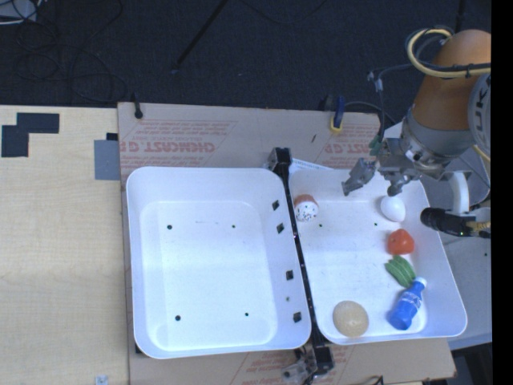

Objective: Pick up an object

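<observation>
My gripper (377,184) hangs over the back edge of the right bin (353,239), fingers spread apart with nothing between them. Just below its right finger lies a white egg-shaped object (393,208). A small white ball with brown marks (305,208) rests by the bin's left wall. Along the right side sit a red tomato-like piece (401,241), a green vegetable (401,269) and a blue bottle (406,305). A beige round object (350,318) lies at the front.
The left bin (132,239) stands beside the right one, joined by a black divider strip (290,247). Cardboard (200,139) lies under both bins, with a pale wooden bench top to the left.
</observation>
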